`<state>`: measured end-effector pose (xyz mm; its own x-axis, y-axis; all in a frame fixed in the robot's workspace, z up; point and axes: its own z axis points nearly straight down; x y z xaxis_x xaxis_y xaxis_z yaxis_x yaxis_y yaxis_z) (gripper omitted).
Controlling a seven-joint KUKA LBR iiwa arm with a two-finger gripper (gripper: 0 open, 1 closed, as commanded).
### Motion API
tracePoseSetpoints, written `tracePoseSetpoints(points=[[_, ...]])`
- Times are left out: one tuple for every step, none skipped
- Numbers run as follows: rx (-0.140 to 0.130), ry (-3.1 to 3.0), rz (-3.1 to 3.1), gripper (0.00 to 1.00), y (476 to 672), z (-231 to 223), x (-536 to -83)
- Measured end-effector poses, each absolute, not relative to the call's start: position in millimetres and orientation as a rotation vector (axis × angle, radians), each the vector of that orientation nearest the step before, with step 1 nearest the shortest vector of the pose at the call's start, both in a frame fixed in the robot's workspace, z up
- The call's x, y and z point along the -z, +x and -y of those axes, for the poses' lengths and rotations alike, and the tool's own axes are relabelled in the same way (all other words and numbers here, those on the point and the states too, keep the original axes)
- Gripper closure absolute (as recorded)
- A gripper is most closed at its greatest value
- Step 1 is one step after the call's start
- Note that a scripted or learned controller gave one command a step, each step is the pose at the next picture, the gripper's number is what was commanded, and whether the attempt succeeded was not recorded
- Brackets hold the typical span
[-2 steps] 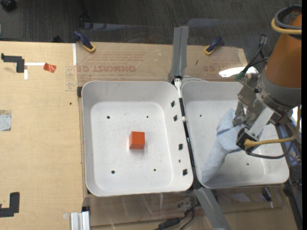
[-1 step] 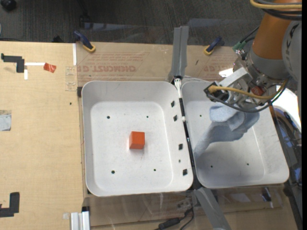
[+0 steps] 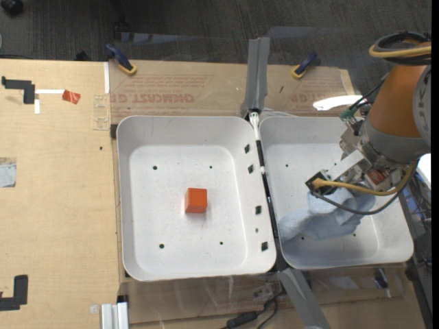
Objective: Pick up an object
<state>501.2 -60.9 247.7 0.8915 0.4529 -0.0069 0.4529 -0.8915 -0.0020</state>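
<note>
An orange-red cube sits near the middle of the left white bin. A crumpled pale blue-grey cloth lies in the front half of the right bin. My gripper hangs low over the right side of the right bin, just above the cloth's far right end. The grey and orange wrist covers most of it. Nothing can be seen held in it.
A raised divider with black clips separates the two bins. Cardboard lies behind them, with two blue and yellow clamps on its far edge. A wooden board bearing a small red piece flanks the left bin.
</note>
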Motion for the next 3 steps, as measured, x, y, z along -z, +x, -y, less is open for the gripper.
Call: tracePoseSetpoints(points=[[-0.006,-3.127,0.320,1.00,499.1,67.4,-276.7],[-0.011,-3.126,0.316,1.00,608.1,122.4,-280.2],[-0.008,-3.127,0.319,1.00,478.1,110.7,-388.3]])
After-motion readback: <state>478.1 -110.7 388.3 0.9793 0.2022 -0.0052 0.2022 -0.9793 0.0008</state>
